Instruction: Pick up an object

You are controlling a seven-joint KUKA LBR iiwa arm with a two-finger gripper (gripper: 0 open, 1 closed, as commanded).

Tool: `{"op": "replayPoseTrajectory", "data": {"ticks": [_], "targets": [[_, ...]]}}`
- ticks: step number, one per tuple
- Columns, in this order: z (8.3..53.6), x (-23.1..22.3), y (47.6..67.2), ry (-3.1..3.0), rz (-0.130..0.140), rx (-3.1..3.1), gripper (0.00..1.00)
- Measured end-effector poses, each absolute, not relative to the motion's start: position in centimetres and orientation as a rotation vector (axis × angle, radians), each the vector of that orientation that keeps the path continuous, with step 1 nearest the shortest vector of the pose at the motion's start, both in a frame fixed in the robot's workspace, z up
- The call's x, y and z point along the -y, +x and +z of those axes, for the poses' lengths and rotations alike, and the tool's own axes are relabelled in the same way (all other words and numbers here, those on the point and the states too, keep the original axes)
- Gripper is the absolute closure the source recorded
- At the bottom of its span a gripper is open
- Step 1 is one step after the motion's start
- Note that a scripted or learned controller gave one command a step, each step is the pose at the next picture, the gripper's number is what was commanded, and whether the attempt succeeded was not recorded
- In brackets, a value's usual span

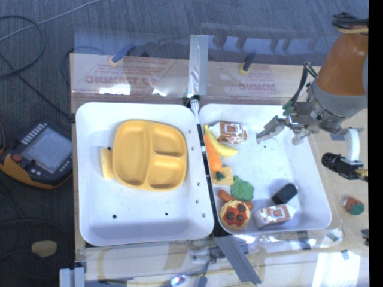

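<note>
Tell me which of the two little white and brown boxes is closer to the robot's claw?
The white and brown box by the yellow banana, at the bin's far end. It lies level with the gripper; the other white and brown box sits at the near edge, beside the black block.

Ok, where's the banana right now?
The banana lies in the right bin, near its left wall toward the far end, with the carrot alongside on its left and a small printed box just behind it.
</note>
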State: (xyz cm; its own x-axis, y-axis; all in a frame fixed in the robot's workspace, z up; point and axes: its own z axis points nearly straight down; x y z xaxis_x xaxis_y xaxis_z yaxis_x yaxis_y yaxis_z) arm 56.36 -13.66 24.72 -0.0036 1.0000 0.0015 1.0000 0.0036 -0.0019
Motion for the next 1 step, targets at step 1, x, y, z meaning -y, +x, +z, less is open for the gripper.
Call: {"op": "replayPoseTrajectory", "data": {"ticks": [1], "targets": [[17.16,11.78,62.5,-2.178,0.005,2.264,0.0]]}}
